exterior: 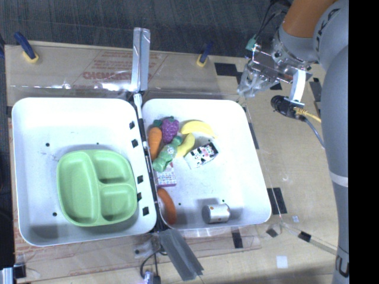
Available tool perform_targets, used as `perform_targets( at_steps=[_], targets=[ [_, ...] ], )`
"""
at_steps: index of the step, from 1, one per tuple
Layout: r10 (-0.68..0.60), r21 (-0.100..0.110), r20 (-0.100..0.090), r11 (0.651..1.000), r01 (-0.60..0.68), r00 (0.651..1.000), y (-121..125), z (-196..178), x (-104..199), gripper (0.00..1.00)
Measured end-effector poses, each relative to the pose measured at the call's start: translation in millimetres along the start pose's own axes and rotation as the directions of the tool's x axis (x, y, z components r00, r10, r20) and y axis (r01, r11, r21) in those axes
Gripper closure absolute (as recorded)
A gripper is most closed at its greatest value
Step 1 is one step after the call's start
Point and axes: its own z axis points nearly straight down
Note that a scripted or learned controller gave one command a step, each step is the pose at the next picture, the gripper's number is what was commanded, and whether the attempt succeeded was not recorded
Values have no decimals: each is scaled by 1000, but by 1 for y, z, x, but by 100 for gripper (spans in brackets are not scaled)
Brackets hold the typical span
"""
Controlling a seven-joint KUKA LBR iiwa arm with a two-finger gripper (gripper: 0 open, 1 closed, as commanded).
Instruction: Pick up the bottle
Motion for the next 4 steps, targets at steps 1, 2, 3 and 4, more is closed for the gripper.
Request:
perform_targets(
  at_steps=[1,2,3,4],
  targets=[
    [78,-3,0,997,-78,997,-1,-50,3,100],
    [206,-2,-1,979,-206,979,1,-46,-2,100],
    [288,1,1,958,-288,958,-31,25,-16,100],
    [346,-2,-1,938,-346,938,-1,-34,-3,100]
  ],
)
